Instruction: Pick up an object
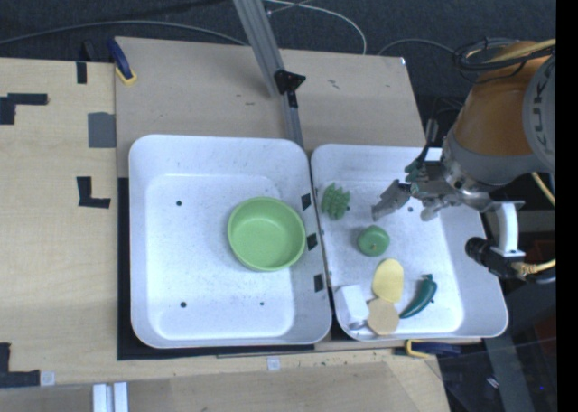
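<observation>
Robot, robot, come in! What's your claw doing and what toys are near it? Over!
Gripper open, above the right bin, holding nothing. Green round toy just below it, spiky green toy to its left. Nothing blocking.

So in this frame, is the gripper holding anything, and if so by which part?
Nothing is held. The gripper hangs open above the right bin, apart from the round green object below it.

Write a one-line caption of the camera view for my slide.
Claw hovers open over the right bin, above a green ball; a green bowl sits in the left bin.
</observation>
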You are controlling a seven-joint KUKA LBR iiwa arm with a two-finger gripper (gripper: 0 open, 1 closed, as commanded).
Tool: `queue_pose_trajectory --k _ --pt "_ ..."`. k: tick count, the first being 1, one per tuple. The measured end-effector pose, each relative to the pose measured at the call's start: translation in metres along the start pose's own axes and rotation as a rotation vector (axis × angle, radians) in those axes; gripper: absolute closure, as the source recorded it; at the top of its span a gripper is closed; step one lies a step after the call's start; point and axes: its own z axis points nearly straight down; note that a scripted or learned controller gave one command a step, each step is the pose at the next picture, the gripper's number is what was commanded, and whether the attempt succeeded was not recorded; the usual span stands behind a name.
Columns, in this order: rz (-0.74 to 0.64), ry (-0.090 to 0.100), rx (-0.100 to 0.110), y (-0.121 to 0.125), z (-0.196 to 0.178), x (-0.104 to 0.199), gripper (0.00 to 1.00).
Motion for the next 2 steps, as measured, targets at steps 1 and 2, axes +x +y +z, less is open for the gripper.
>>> queue_pose_trajectory --k 1,2 --pt "0.000 0.000 0.000 0.000 0.000 0.000 0.00" --pt "0.001 0.000 0.006 0.007 0.060 0.000 0.00"
